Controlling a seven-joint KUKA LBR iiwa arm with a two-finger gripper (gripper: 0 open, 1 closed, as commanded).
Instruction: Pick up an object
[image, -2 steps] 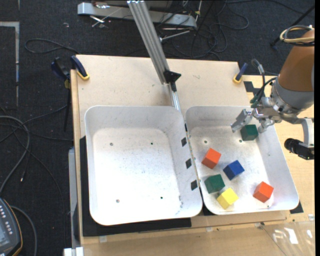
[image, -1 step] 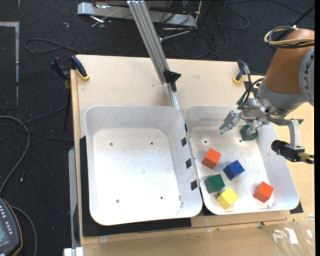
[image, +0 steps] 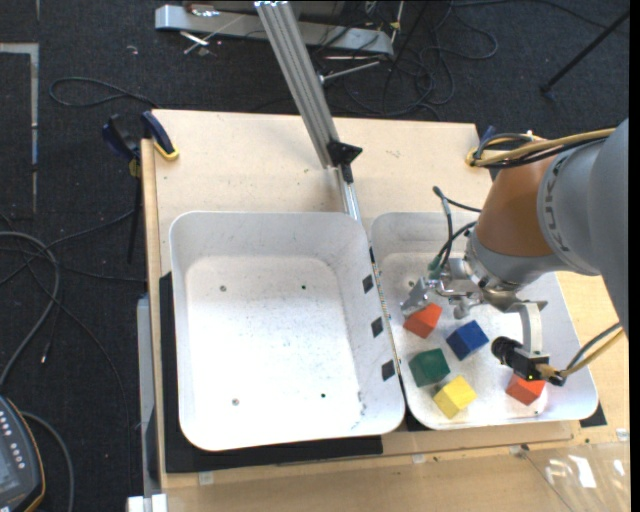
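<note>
Several small blocks lie in the right bin (image: 400, 232): an orange one (image: 422, 320), a blue one (image: 467, 340), a green one (image: 430, 366), a yellow one (image: 453, 396) and a red one (image: 525, 389) near the right wall. My gripper (image: 443, 291) hangs low over the bin's middle, just above and behind the orange block and close to the blue one. The grey wrist and orange band (image: 515, 215) cover the back right part of the bin. No block is visibly lifted off the bin floor.
The left bin (image: 190, 235) stands beside the right one, sharing a raised middle wall. A metal pole (image: 305, 85) slants down to the bins' back edge. Cables trail from the wrist over the red block. A clamp (image: 150, 135) sits at the bench's back left corner.
</note>
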